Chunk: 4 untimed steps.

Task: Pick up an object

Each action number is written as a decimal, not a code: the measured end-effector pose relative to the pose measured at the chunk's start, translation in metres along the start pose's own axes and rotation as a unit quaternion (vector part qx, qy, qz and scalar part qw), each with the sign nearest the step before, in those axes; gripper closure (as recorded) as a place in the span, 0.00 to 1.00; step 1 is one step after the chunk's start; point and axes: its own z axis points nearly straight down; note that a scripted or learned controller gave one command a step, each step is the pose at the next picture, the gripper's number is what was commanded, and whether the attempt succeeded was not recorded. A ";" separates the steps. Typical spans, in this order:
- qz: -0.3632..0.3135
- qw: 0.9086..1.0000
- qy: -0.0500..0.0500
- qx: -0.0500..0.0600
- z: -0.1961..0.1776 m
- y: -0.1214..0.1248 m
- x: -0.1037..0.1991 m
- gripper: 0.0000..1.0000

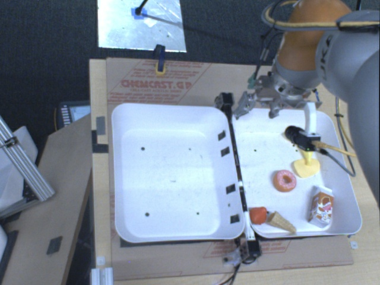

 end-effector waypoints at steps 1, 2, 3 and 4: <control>-0.002 1.000 0.002 0.003 -0.021 -0.022 0.062 0.00; -0.003 1.000 0.003 0.000 -0.095 -0.047 0.119 0.00; -0.001 1.000 0.000 0.004 -0.016 0.024 0.130 0.00; 0.005 1.000 0.000 -0.004 -0.146 0.017 0.057 0.00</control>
